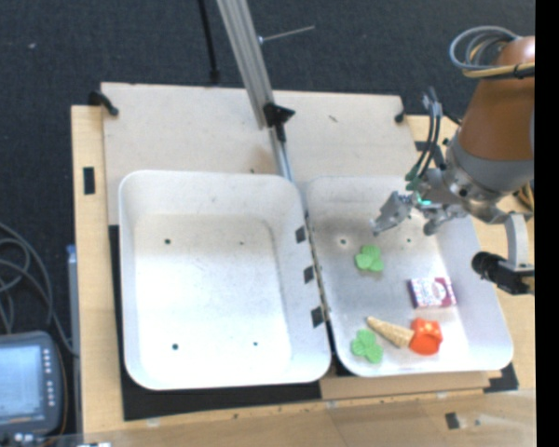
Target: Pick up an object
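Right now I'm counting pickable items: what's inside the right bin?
The right bin holds two green pieces, a purple box, a tan cone and an orange piece. The arm covers its far right corner.

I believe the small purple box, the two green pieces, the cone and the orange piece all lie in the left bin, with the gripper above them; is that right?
Not quite: they lie in the right bin, as the camera view shows. The purple box, two green pieces, cone and orange piece are all there, with the gripper above that bin's far end.
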Available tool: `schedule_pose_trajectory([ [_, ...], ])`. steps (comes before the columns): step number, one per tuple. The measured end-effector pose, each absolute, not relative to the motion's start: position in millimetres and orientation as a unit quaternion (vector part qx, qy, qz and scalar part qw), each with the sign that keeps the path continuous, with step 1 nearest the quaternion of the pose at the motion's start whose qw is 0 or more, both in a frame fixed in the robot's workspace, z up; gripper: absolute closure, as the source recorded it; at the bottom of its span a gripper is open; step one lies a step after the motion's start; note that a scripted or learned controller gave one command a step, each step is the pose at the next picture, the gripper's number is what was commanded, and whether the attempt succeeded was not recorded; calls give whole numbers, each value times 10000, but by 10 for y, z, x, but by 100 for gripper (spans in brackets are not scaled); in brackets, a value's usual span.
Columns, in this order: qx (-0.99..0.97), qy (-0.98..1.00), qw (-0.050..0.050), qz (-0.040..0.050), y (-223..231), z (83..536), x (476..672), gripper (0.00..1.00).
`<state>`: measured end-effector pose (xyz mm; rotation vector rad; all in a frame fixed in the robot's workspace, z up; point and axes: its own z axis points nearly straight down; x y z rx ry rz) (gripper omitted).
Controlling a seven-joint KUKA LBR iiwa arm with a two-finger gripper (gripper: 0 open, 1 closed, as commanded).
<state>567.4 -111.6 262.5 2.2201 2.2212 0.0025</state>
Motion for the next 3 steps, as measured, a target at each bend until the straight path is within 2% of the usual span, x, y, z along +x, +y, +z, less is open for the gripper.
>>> schedule_pose_trajectory([
  [1,7084,7058,-6,-21,-1060,2092,5741,0],
  [3,7083,7059,8,-18,-1005,1013,5741,0],
])
